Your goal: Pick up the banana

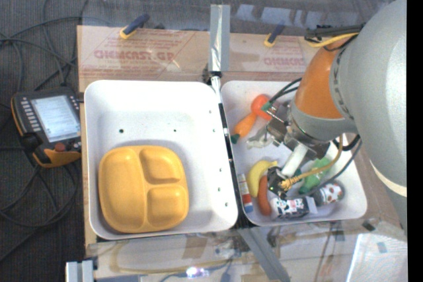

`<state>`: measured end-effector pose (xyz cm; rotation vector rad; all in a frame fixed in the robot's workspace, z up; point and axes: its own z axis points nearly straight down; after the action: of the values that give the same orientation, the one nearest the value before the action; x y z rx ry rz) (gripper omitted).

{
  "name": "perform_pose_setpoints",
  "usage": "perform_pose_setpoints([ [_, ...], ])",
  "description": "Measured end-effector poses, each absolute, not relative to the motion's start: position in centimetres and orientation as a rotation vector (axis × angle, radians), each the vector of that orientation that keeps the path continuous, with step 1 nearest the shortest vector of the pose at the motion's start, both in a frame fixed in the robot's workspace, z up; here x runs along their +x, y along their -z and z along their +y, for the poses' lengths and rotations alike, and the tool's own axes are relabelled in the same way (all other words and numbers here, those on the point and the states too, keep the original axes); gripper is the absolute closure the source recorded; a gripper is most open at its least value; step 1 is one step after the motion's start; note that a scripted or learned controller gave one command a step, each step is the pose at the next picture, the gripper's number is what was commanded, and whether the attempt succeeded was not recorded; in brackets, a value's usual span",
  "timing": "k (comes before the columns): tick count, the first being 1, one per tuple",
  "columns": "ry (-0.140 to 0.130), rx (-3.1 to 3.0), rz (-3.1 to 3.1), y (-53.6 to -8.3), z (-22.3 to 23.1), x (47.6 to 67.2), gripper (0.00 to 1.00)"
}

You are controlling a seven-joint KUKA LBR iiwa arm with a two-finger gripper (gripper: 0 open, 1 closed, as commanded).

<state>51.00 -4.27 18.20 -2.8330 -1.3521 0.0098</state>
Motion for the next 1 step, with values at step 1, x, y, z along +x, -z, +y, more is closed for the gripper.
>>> perform_pose_setpoints([
  [1,0.01,-2.842,-1.345,-9.03,-11.52,48.63,0.0],
])
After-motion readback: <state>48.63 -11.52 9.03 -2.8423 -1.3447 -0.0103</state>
